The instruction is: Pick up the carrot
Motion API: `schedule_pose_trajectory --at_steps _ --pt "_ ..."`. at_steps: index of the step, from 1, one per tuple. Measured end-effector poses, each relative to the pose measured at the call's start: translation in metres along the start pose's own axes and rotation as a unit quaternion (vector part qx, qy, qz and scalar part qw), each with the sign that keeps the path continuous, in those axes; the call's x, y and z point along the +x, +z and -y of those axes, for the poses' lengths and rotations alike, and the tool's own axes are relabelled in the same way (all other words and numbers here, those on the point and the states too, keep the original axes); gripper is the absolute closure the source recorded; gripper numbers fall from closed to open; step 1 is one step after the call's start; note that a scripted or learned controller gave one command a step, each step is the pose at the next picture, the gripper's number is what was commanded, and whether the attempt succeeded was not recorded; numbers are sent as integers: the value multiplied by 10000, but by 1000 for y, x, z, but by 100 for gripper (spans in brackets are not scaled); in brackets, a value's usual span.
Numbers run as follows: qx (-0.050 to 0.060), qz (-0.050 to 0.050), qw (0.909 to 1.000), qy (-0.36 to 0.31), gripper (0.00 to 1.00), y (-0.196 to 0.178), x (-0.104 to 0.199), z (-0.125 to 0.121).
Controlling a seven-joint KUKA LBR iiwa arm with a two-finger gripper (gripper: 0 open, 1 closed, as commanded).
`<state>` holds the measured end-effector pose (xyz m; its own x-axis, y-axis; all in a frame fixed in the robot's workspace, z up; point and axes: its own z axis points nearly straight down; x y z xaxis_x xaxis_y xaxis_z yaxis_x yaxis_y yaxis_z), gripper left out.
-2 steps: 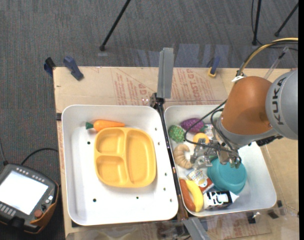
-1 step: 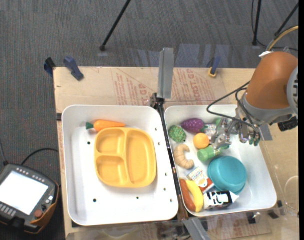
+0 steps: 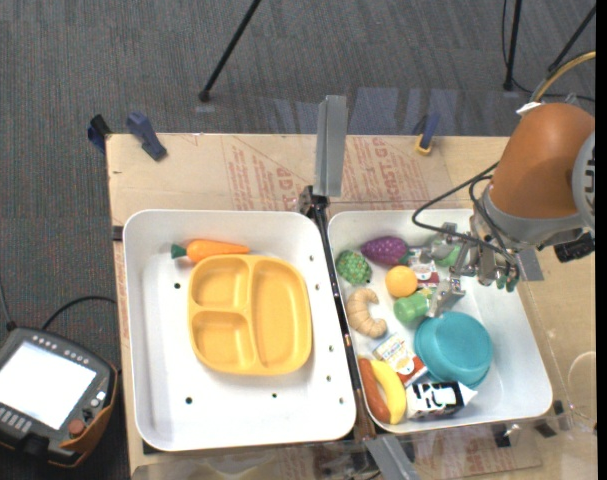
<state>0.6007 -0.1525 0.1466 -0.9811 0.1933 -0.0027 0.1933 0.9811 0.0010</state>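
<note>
The carrot (image 3: pixel 215 250), orange with a green stub at its left end, lies in the left bin (image 3: pixel 153 368) near its far edge. It touches the top rim of a yellow divided plate (image 3: pixel 250 313). My gripper (image 3: pixel 445 280) hangs over the right bin (image 3: pixel 528 368), far to the right of the carrot. It sits just beside an orange ball (image 3: pixel 402 281) and a green pepper (image 3: pixel 411 310). Nothing of the carrot is near it.
The right bin holds purple grapes (image 3: pixel 385 250), a green leafy toy (image 3: pixel 353 266), a croissant (image 3: pixel 365 311), a teal bowl (image 3: pixel 453 348), a banana (image 3: pixel 388 388) and a small carton (image 3: pixel 438 396). A grey divider post (image 3: pixel 330 158) stands between the bins at the back.
</note>
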Motion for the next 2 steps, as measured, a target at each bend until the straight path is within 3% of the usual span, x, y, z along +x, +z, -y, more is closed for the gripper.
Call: schedule_pose_trajectory --at_steps 1,2 --pt "18 40 9991 410 0 54 -8 -73" --pt "6 45 9992 385 100 44 -9 -77"
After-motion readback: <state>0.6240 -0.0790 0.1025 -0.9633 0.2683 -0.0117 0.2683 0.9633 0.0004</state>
